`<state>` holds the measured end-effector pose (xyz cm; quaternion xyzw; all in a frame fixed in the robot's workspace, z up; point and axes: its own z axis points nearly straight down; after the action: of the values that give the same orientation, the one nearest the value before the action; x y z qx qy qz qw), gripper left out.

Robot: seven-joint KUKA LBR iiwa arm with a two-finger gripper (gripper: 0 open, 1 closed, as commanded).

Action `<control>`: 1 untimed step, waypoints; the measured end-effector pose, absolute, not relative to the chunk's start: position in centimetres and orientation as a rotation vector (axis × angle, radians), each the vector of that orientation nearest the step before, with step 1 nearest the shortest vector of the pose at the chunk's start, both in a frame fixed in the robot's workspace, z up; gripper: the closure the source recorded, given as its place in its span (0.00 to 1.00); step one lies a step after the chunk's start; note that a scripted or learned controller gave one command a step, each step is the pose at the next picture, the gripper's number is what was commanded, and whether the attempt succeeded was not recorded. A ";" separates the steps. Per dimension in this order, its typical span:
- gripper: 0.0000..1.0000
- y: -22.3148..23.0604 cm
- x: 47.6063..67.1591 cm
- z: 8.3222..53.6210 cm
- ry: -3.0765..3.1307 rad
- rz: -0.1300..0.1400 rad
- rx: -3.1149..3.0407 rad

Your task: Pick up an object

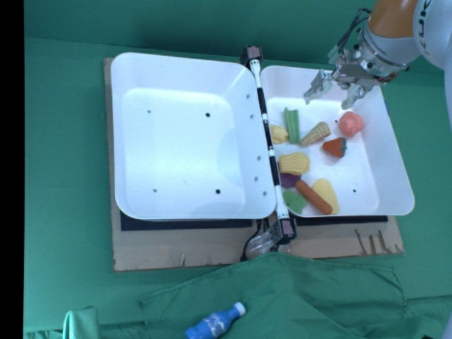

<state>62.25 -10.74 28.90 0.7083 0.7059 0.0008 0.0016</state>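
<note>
the gripper (332, 94) hangs over the far end of the right bin (395, 189), its fingers (313, 88) spread wide and holding nothing. the toy foods lie below (a tomato (351, 123) sits nearest, just beside a strawberry (335, 147)).
</note>
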 end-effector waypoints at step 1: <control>0.00 -10.7 62.3 28.9 2.215 0.002 2.223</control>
<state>62.25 -10.74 28.91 0.7083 0.7059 0.0008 0.0016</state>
